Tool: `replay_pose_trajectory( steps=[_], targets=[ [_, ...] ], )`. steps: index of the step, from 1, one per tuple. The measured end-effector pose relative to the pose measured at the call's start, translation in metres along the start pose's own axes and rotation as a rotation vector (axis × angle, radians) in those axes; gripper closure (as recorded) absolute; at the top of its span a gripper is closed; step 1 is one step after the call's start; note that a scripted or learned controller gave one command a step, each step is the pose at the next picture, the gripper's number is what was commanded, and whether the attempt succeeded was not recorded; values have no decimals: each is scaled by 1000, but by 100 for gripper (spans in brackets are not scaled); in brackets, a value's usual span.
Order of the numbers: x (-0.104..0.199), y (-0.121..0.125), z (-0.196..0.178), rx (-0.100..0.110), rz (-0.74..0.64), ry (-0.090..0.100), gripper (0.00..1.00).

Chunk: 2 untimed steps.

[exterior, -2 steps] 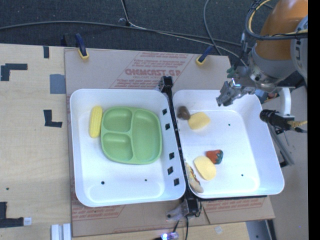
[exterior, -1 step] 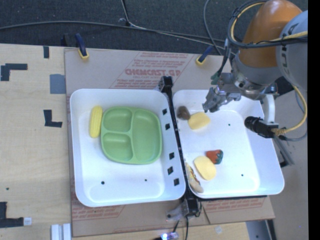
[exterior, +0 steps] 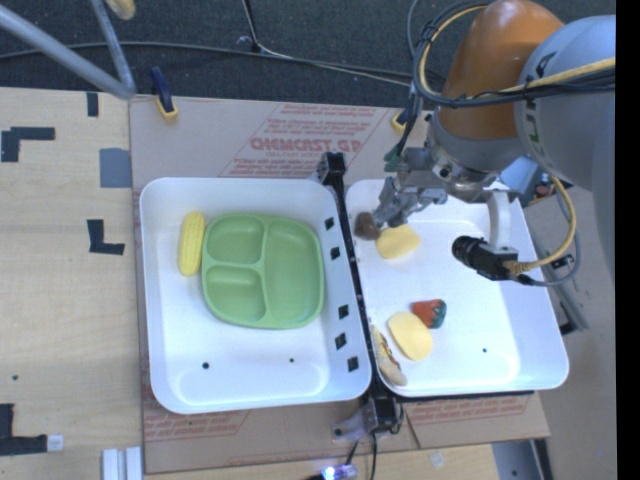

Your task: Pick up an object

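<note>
Two-finger gripper [exterior: 385, 216] low at upper left of right white bin [exterior: 520, 363]; finger state unclear. Pale yellow rounded object [exterior: 398, 243] just below it; small brown object [exterior: 366, 227] beside.

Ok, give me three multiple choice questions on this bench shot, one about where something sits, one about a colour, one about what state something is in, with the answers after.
1. Where does the corn cob lie?
A. In the left bin, beside the plate's left edge
B. In the right bin
C. On the cardboard outside both bins

2. What colour is the divided plate?
A. Red
B. Green
C. Blue

3. How do the plate's compartments stand?
A. Each holds food
B. Covered by a lid
C. Nothing in them

Answers: 1 A, the cob rests on the white floor of the left bin next to the plate. 2 B, the plate is light green throughout. 3 C, only bare green surface shows in all the compartments.
</note>
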<state>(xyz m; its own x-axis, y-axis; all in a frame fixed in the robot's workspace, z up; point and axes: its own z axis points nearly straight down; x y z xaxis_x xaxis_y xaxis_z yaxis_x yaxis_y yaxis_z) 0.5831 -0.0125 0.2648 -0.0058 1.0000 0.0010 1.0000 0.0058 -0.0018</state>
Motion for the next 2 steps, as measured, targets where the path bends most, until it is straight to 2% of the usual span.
replay_pose_trajectory(
  steps=[2],
  targets=[
    [87,-23,26,2,2,-1,100]
  ],
)
